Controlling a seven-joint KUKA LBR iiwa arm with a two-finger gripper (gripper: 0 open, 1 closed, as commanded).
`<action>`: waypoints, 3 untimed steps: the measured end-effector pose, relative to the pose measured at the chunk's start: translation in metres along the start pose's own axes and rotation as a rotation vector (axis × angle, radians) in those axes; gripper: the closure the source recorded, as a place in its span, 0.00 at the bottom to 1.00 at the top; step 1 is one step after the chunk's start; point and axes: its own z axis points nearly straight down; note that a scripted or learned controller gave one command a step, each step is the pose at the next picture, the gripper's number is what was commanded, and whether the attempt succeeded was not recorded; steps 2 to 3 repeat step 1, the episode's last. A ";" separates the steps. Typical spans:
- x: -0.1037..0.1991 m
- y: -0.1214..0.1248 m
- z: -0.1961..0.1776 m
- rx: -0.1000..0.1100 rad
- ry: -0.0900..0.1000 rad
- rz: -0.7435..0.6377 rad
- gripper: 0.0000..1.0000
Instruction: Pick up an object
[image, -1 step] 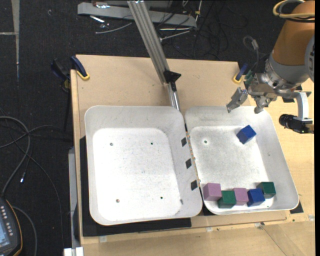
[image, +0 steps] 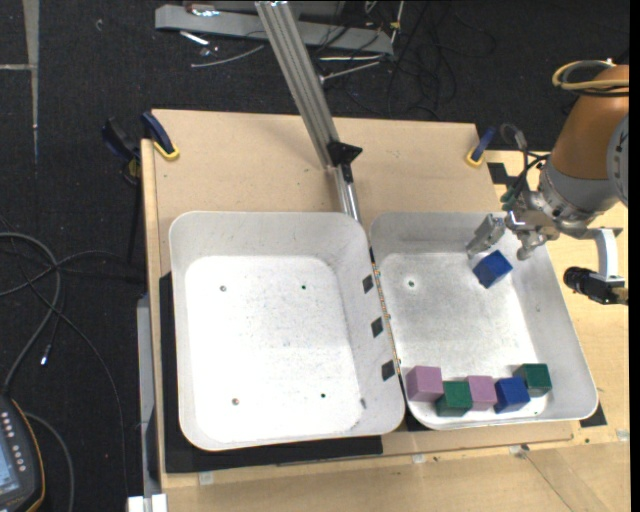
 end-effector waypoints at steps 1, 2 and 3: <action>-0.002 -0.001 0.047 -0.013 -0.001 -0.007 0.00; -0.002 -0.001 0.047 -0.013 -0.001 -0.007 0.00; -0.002 -0.001 0.047 -0.013 -0.001 -0.007 0.00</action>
